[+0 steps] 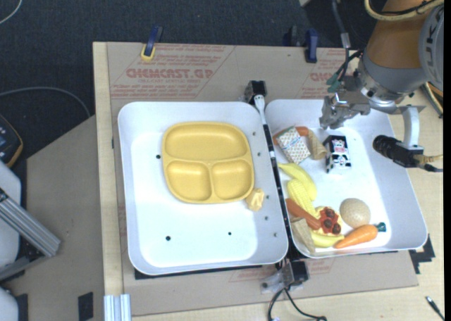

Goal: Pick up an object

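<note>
My gripper point(337, 117) hangs over the back of the right bin point(402, 200). Just in front of it stands a small black-and-white toy point(338, 153), apart from the gripper. To its left lie a wrapped snack point(292, 145) and a small brown piece point(318, 148). Nearer the front I see a yellow banana point(300, 181), a beige egg-shaped thing point(354, 210), an orange carrot point(357, 235) and a red berry cluster point(328, 220). Nothing shows in the gripper's grasp.
The left bin point(141, 193) holds a yellow divided plate point(208, 161), with a small pale yellow piece point(255, 200) beside its front right corner. A black clip point(254, 90) sits at the back between the bins. The bins rest on a cardboard-coloured board point(176, 66).
</note>
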Tool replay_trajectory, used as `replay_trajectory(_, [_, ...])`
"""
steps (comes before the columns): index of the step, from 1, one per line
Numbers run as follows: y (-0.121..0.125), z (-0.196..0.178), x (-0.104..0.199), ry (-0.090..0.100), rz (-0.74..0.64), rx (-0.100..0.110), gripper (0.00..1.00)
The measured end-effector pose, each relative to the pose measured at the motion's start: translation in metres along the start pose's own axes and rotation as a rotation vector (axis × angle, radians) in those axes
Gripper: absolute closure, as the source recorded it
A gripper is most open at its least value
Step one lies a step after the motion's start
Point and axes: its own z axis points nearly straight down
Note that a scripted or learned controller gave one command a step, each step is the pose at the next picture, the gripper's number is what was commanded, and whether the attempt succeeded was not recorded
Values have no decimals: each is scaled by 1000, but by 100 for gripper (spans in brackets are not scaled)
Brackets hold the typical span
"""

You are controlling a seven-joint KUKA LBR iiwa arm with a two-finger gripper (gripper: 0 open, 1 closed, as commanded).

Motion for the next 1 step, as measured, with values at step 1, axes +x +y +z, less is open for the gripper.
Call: replay_trajectory(1, [-6, -6, 5, 2, -2, 2, 100])
